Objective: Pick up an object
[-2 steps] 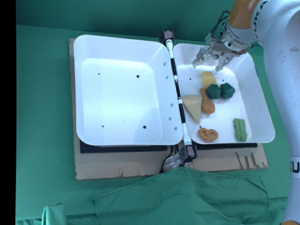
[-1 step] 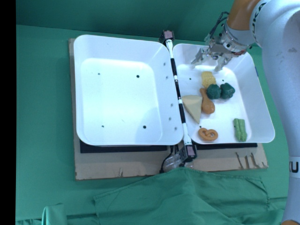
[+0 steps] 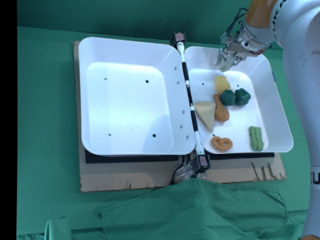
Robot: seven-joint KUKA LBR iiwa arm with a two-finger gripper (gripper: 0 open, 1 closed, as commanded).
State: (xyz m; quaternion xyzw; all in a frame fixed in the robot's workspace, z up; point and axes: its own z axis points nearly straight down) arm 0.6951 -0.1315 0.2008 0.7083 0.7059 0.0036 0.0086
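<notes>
Over the far part of the right shallow white plastic bin [image 3: 280, 129] I see the claw [image 3: 224, 64] of my grey arm, which comes in from the right side. The claw hangs above the bin floor, just behind the small yellow spongy block [image 3: 222, 83], and I see nothing between its tips. If it is released or clenched, I cannot tell from this slanted view, because the tips are small and dark against the white wall.

All objects to pick lie in this right bin. Near the yellow block are two dark green broccoli-like toy pieces [image 3: 235, 97], touching each other. Beside them lies an orange toy drumstick [image 3: 220, 111], and it touches the pale beige wedge shaped like cheese [image 3: 205, 115]. Closer to the near edge are a brown toy pretzel [image 3: 221, 143] and a light green ridged piece like a pea pod [image 3: 256, 138], both well apart from the others. The left shallow white plastic bin [image 3: 90, 59] has only small dark dots on its floor.

I judge the step in hand is the approach, before any grasp. The nearest target seems to be the yellow block. The next move calls for bringing the claw a little toward the near side, centring it over the block, and then lowering straight. The broccoli pieces are near, so I must keep the tips away from them.
</notes>
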